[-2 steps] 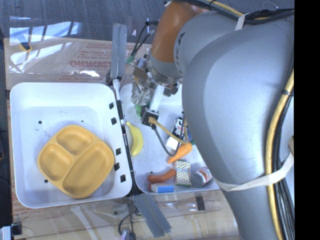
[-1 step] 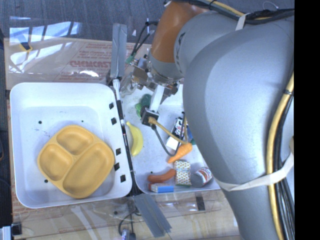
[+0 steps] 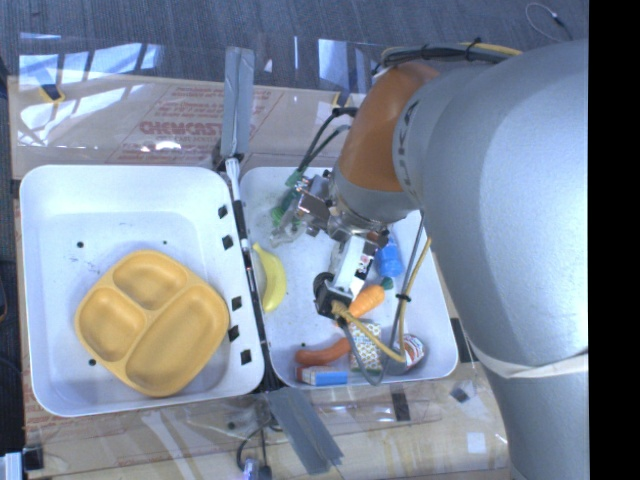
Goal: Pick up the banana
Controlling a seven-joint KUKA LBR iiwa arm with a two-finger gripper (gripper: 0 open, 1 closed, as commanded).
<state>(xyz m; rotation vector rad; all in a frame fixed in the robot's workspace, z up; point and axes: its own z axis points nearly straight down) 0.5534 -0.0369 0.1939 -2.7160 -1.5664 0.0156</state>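
The yellow banana [image 3: 269, 278] lies against the left wall of the right bin [image 3: 440, 313], curved and pointing roughly up and down in the view. My gripper [image 3: 291, 212] hangs over the upper left part of that bin, a little above and to the right of the banana's top end. Nothing yellow shows at the gripper. The big grey arm with its orange band [image 3: 385, 138] covers the right side of the bin.
An orange carrot [image 3: 366, 300], a blue item [image 3: 389, 261], a red-orange sausage shape [image 3: 322, 351], a small white and blue piece [image 3: 322, 376] and a round patterned item [image 3: 411, 348] share the right bin. A yellow divided plate [image 3: 150, 320] lies in the left bin [image 3: 60, 208].
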